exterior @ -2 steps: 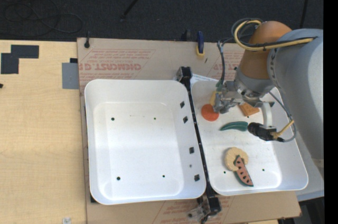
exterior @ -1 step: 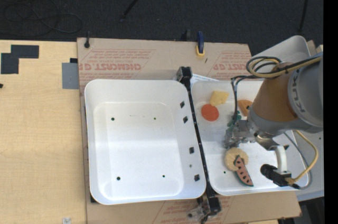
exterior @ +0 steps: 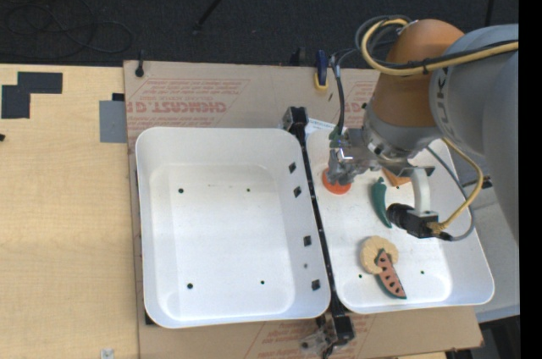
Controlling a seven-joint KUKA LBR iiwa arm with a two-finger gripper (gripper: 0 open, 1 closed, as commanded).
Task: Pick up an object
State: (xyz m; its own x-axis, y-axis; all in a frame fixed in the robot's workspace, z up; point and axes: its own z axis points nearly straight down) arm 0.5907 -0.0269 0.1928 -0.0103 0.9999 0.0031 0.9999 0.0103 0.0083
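My gripper [exterior: 340, 168] reaches down into the right bin [exterior: 457, 285], near its left wall. Directly under it lies a small orange-red object [exterior: 339, 186], partly hidden by the gripper; whether the two touch is unclear. A curved green piece [exterior: 378, 203] lies just to the right of it. Nearer the front, a tan round piece [exterior: 373, 252] sits with a red watermelon-like slice [exterior: 390, 275] leaning against it.
The left bin [exterior: 157, 179] stands beside the right one, with a black divider strip [exterior: 306, 205] between them. The arm's grey body and orange band [exterior: 415, 69] hang over the back right of the right bin. A black cable end [exterior: 417, 222] dangles near the green piece.
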